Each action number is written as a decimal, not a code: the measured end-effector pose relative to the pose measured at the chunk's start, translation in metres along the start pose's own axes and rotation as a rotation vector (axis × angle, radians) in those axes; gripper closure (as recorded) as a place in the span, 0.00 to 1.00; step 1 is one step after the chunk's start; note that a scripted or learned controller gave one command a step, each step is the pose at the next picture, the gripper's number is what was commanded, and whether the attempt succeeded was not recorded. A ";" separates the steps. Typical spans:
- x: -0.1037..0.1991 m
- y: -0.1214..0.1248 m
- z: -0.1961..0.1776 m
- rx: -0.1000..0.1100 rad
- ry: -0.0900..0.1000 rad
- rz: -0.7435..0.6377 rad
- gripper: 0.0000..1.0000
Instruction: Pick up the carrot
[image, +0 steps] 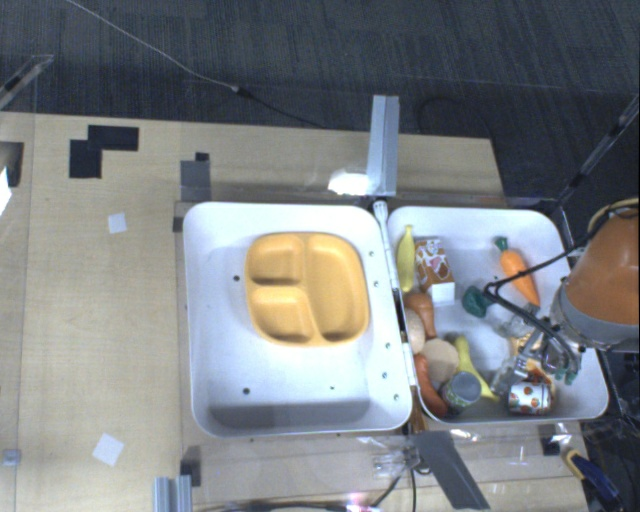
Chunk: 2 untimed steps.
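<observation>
Gripper (533, 352) sits low in the right bin (545, 222), just over a can (529, 397), can't tell its state from this angle tbh. Carrot (518, 274) lies near the bin's back right, apart from it. Yellow tray (304, 288) in the left bin (215, 330).

Both bins are white: the left bin (210, 330) at frame centre and the right bin (470, 225) at centre right. The divided plate (305, 288) in the left bin is yellow-orange. The carrot (519, 275) at upper right is orange with a green top. The banana (405, 257) is yellow. The carton (432, 262) is brown and white. The can (461, 391) is dark grey-green. The bench (90, 330) is pale wood with black patches (100, 148) at upper left.
</observation>
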<state>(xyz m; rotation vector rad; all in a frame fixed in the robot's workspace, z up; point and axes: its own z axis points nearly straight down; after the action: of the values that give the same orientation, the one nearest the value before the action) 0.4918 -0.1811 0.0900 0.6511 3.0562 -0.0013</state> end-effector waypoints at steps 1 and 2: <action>-0.023 0.017 0.001 0.002 0.006 0.212 0.00; -0.056 0.044 0.002 0.002 0.005 0.467 0.00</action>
<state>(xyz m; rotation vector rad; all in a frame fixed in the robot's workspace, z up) 0.5611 -0.1642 0.0888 1.3436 2.8274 0.0038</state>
